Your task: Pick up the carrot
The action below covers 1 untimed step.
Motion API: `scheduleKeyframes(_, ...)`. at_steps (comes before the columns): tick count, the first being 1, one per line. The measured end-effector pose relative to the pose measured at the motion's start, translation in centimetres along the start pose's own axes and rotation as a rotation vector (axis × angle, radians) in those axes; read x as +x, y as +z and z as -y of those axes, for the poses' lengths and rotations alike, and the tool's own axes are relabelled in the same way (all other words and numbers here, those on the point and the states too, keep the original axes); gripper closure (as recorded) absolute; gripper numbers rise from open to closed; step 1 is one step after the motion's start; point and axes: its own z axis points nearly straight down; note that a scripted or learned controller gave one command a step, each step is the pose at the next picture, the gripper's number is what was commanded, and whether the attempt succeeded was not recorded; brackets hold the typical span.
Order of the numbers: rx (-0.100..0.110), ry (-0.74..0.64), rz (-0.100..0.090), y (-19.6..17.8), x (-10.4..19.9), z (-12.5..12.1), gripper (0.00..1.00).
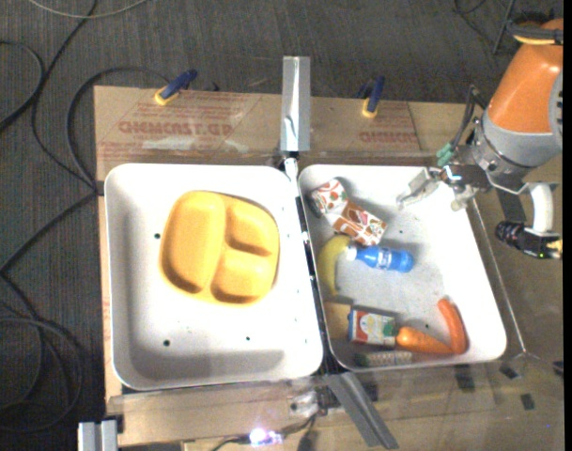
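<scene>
Carrot (424, 340) lies in the near right corner of the right bin (426, 269), well apart from the claw (417, 192) and far below it in the view, slightly to its right; its long axis runs nearly left to right, with the thick end toward the juice carton (371, 325) on its left and the tip touching the lower end of the orange-red sausage-shaped piece (453, 324); that piece stands more upright in the view, leaning along the bin's right wall; the claw hangs over the bin's far right part, its thin fingers spread a little and pinching nothing; just to its left lie a red-patterned cup (327, 196) and a patterned carton (361, 224); below it rest a blue and white bottle (383, 258) and a banana (332, 259); far to the claw's left, the left bin (140, 346) bears a yellow divided tray (221, 247).
</scene>
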Motion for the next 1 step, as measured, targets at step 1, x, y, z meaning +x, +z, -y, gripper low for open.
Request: scheduleKeyframes(1, -0.009, 0.121, 0.0, 13.42, -2.19, 7.51, 0.0)
